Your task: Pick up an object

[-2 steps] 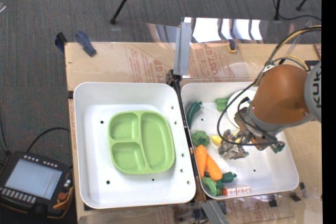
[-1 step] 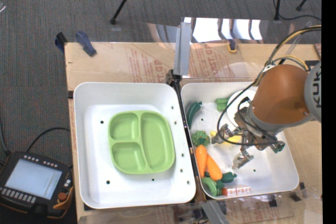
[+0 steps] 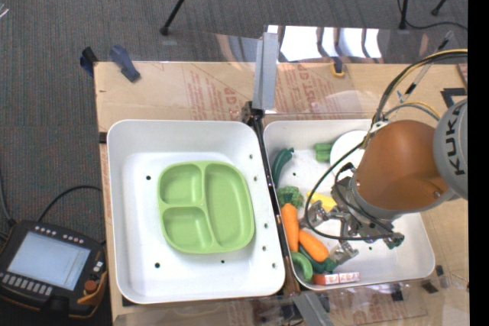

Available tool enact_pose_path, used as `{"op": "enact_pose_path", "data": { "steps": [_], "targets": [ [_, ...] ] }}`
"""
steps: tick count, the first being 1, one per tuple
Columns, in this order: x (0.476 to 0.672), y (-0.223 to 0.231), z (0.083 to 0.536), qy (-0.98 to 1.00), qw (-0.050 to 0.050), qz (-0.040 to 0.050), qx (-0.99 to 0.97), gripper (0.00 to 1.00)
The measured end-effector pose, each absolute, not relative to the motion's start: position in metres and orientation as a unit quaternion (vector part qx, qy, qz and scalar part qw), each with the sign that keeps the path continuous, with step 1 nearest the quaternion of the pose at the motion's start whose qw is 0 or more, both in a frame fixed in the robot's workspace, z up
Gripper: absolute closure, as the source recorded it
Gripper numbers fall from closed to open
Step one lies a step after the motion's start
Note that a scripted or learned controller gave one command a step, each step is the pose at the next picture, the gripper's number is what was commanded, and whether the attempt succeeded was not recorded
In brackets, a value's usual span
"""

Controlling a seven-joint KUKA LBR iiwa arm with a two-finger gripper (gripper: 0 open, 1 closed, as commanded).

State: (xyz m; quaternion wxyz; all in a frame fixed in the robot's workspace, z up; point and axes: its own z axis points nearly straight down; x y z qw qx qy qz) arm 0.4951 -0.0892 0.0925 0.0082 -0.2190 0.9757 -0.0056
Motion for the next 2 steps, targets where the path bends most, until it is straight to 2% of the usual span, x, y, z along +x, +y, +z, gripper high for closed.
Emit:
{"op": "enact_pose_path", "data": {
  "steps": [1, 2],
  "targets": [
    [0.491, -0.192, 0.094, 0.981, 0.014, -0.0053, -0.192, 0.0],
    [0.492, -0.178, 0.094, 0.97, 0.013, -0.0057, -0.241, 0.0]
  ]
}}
